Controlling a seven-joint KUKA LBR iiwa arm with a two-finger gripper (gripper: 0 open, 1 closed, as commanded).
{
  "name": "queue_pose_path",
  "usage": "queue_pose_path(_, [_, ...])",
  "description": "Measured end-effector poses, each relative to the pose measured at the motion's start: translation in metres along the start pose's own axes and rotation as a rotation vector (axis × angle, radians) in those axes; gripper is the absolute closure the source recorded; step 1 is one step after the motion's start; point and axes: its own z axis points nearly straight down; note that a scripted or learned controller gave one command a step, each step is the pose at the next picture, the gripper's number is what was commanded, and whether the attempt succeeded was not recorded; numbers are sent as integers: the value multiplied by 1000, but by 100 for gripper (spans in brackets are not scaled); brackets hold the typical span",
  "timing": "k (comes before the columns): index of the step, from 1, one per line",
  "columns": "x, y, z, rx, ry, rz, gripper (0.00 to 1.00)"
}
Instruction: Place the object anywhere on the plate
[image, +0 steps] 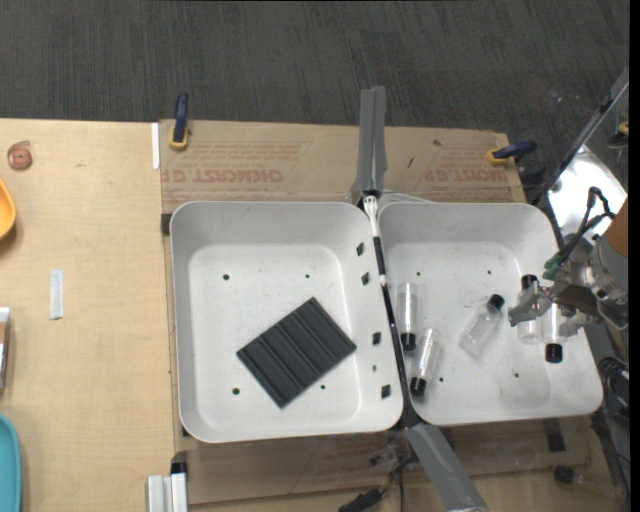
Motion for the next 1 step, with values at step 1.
queue_pose_path(1, [110,84,16,1,-1,-23,100])
